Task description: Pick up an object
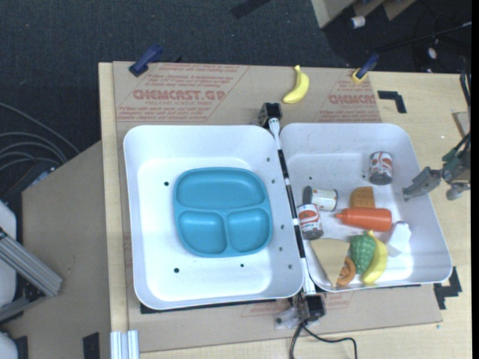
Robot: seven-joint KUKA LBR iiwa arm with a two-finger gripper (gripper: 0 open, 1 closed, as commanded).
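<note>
Overhead camera slants down on both bins (150,152).

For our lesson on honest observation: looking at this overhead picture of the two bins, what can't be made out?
- Gripper, camera view: cut off by the right edge; its finger state is unclear.
- Can and small can: labels too small to read.
- Yellow banana in the right bin: partly hidden by the green toy.
- Cardboard lettering: blurred.

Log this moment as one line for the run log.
phase: approach | gripper: over right bin rim, nothing held | carrot: in right bin | blue tray: left bin
</note>
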